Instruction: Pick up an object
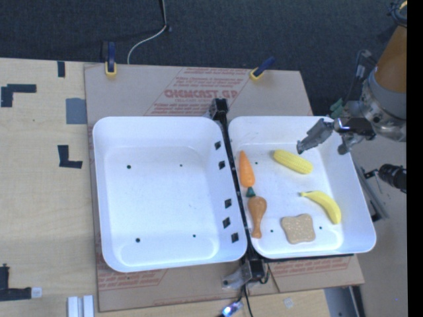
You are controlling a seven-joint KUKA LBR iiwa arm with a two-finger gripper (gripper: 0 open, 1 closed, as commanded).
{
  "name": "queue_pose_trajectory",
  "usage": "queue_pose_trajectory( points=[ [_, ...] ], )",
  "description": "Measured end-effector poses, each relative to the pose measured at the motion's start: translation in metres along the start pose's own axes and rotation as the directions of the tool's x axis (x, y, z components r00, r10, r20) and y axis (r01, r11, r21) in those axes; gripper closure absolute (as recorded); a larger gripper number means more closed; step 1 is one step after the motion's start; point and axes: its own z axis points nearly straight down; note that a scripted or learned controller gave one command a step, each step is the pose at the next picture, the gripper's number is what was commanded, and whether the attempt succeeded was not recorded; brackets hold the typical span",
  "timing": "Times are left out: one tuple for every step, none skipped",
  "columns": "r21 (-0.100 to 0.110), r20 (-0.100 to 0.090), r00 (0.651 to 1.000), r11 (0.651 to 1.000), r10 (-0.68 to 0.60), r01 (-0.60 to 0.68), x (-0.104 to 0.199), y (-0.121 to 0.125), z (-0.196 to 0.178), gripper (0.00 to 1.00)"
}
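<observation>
The right white bin (pixel 344 177) holds five toy foods. A yellow corn cob (pixel 292 162) lies near its middle, a banana (pixel 324 205) towards the right wall, and a slice of bread (pixel 299 228) at the front. Along the left wall, an orange carrot (pixel 246 170) lies above a brown drumstick (pixel 256 215). My gripper (pixel 322 147) hangs over the bin's back right part, just above and right of the corn. Its fingers are spread open with nothing between them.
The left white bin (pixel 158 190) sits beside the right one, joined by a black clip strip (pixel 228 177). Both rest on a cardboard sheet (pixel 192 91) clamped at the back. A white cable (pixel 149 38) runs off behind.
</observation>
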Motion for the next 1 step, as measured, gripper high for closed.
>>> queue_pose_trajectory(
  points=[
    [-0.009,-0.003,1.000,1.000,-0.015,0.015,0.0652,0.0225,-0.1760,0.00]
  ],
)
